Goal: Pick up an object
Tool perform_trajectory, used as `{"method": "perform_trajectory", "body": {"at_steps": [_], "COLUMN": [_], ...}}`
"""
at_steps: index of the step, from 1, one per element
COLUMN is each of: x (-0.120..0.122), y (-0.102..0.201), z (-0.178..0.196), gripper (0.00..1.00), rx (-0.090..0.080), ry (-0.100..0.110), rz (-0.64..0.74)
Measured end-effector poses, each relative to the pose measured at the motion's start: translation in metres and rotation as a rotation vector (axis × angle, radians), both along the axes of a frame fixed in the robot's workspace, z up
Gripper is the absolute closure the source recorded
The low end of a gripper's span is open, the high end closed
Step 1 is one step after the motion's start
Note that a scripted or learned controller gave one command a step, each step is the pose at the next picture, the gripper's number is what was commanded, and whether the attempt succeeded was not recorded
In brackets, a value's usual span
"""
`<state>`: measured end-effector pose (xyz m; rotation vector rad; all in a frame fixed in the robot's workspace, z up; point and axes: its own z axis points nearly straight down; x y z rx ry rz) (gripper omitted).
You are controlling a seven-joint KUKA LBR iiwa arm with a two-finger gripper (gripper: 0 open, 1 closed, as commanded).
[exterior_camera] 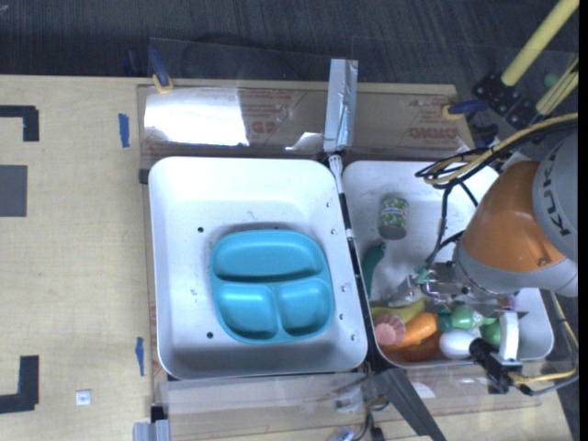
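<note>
Gripper [432,288]: low in the right bin [367,177], metal parts showing beneath the orange band [510,228]; cannot tell its state, nor whether it has hold of anything.
Hidden: the arm's bulk covers the bin's right half.
Toys: an orange piece [418,329], a white egg shape [457,343] and green bits [469,320] just below the gripper, crowded, outlines unclear.
Small can [393,217]: above the gripper, well apart.
Blue tray [271,283]: in the left bin [170,246], far left of the gripper.
</note>
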<state>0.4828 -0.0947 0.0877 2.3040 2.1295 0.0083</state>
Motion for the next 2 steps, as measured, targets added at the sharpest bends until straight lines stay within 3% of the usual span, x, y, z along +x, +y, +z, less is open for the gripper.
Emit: {"method": "perform_trajectory", "body": {"at_steps": [1,2], "x": [0.002,0.020], "y": [0.000,0.044], "z": [0.011,0.098], "gripper": [1.00,1.00], "rx": [-0.002,0.000], "ry": [-0.006,0.004], "rz": [-0.002,0.058]}}
